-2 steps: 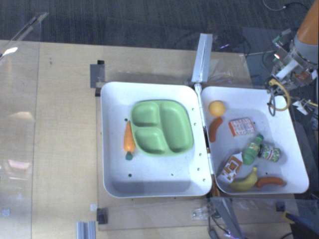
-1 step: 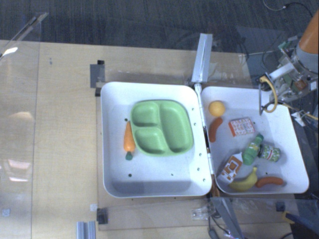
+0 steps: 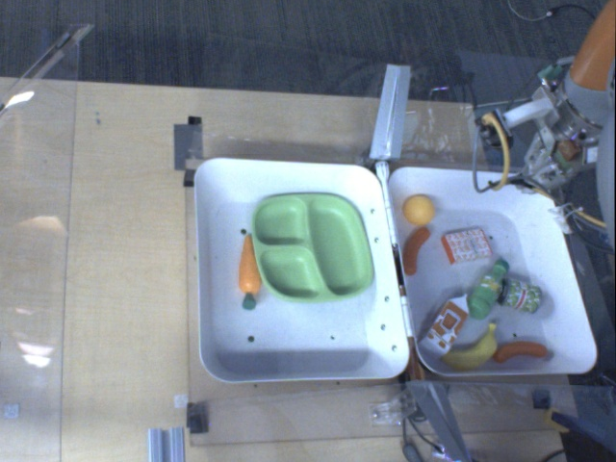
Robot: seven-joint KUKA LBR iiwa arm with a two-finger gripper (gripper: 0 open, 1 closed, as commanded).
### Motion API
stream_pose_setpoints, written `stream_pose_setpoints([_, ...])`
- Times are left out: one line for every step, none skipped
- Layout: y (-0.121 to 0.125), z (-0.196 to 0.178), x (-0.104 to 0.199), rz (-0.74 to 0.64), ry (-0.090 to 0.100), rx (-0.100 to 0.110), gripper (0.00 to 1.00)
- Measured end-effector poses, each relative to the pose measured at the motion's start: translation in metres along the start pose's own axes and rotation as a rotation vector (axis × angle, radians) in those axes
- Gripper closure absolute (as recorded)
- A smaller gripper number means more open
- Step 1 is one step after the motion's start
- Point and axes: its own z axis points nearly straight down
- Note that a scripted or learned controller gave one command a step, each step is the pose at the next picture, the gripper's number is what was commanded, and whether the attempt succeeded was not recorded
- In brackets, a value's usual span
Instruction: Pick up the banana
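Pretty plain setup: a light wood bench takes up most of the view, with dark grey carpet-like floor running along the top. A clear plastic sheet at the left catches soft glare from overhead light.

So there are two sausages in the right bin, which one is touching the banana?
The sausage lying flat along the bin's near edge; its end meets the banana. The other sausage stands apart, below the orange.

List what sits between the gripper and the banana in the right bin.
In the camera view, between the gripper and the banana lie the red-and-white packet, the green bottle and a small can.
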Motion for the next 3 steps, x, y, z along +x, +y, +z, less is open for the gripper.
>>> stream_pose_setpoints([-0.099, -0.024, 0.013, 0.041, 0.002, 0.002, 1.00])
stream_pose_setpoints([-0.033, 0.015, -0.005, 0.040, -0.003, 0.001, 1.00])
stream_pose_setpoints([-0.045, -0.017, 0.008, 0.035, 0.001, 0.001, 1.00])
